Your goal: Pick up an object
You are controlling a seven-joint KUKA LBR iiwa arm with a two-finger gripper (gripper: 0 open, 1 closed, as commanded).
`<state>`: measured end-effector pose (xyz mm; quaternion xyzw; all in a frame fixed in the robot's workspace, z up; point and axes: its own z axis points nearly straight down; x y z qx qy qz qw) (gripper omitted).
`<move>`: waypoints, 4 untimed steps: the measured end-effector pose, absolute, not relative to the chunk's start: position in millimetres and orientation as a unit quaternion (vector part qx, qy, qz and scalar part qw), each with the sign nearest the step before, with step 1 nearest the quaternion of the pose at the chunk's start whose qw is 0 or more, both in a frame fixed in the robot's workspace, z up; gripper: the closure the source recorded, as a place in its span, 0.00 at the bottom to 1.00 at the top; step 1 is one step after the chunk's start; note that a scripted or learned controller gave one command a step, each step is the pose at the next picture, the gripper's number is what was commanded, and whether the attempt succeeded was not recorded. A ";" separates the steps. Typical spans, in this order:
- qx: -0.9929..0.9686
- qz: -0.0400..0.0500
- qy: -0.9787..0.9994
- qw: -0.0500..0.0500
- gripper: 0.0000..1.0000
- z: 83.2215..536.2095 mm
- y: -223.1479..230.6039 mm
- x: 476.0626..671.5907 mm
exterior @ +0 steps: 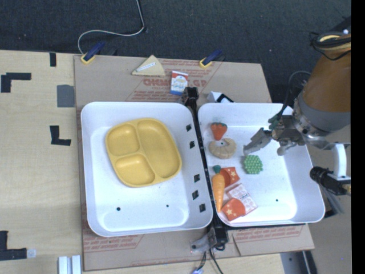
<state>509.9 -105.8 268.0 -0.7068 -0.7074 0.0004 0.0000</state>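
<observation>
Cardboard under both white bins carries red lettering you cannot read at this size. Your right bin (pixel 285 207) has bare floor along its right half; the food crowds its left side. The gripper (pixel 267 143) hangs over the bin's middle, fingers spread apart and holding nothing. The green ball (pixel 252 164) lies just below the left finger, with the bagel (pixel 222 148), strawberry (pixel 219 130) and carrot (pixel 218 190) further left. The yellow plate (pixel 142 152) sits in the left bin (pixel 97 210).

A robotics lab: two shallow white plastic bins (pixel 91 153) clamped onto a brown cardboard sheet (pixel 239 79) on a pale wooden worktop (pixel 34 170), toy plastic food (pixel 218 131), and a grey-and-orange industrial arm (pixel 328 90).
</observation>
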 end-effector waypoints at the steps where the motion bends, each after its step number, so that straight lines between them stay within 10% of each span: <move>1: -0.707 0.001 -0.708 0.001 0.00 183.1 -88.0 574.8; 2: -0.706 -0.001 -0.708 -0.002 0.00 86.1 -109.4 650.6; 3: -0.707 0.000 -0.708 -0.001 0.00 85.4 -108.6 668.9; 4: -0.706 0.000 -0.708 -0.001 1.00 95.8 -108.4 669.2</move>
